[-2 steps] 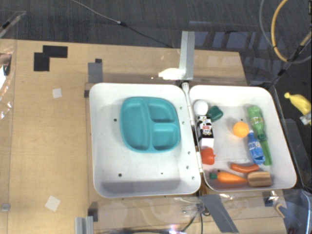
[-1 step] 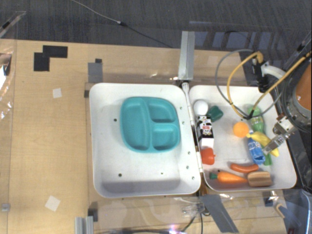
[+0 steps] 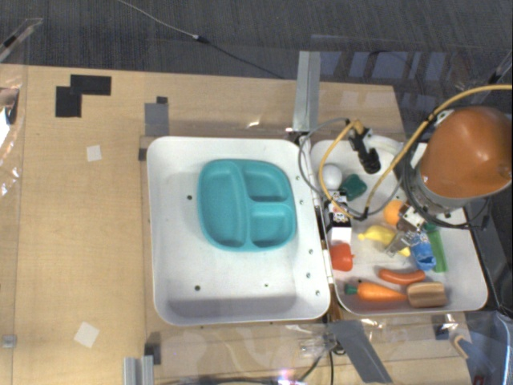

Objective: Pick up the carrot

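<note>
The carrot (image 3: 378,292), orange with a green stub at its left end, lies flat along the front edge of the right bin (image 3: 473,291). My gripper (image 3: 399,241) hangs over the middle of that bin, under the orange wrist band (image 3: 465,152). It sits above and slightly right of the carrot, apart from it, between a yellow banana-like piece (image 3: 373,234) and a blue item (image 3: 424,253). Nothing shows in its grasp.
Around the carrot lie a red sausage-shaped piece (image 3: 401,277), a brown bread piece (image 3: 426,295), a red vegetable (image 3: 342,256), an orange fruit (image 3: 392,212), a green stick (image 3: 436,241), a teal piece (image 3: 353,187) and a white egg (image 3: 331,176). The left bin (image 3: 176,279) holds a teal divided plate (image 3: 244,203).
</note>
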You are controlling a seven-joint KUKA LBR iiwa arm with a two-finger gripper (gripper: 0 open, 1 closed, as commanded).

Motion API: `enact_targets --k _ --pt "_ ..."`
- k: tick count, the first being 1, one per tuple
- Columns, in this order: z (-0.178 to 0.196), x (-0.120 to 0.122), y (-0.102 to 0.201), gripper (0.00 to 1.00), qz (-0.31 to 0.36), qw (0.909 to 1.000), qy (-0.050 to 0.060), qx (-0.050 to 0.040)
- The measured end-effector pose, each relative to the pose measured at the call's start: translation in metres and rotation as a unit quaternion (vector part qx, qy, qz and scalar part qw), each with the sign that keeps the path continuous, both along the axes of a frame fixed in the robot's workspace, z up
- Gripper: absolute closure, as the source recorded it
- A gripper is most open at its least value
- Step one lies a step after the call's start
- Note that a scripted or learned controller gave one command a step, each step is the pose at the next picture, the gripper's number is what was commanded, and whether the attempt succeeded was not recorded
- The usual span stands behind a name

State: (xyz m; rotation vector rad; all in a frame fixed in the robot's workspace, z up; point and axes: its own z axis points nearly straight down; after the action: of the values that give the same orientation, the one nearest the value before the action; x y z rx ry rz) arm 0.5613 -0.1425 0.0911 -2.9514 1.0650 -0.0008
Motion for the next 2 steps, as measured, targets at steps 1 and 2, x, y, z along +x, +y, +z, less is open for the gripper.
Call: enact_targets --k 1,2 --pt "0.228 -0.018 -0.023 1.00 0.078 0.9969 -0.007 -0.0042" --pt "0.045 -0.058 -0.062 1.00 0.245 0.9696 0.002 0.0009"
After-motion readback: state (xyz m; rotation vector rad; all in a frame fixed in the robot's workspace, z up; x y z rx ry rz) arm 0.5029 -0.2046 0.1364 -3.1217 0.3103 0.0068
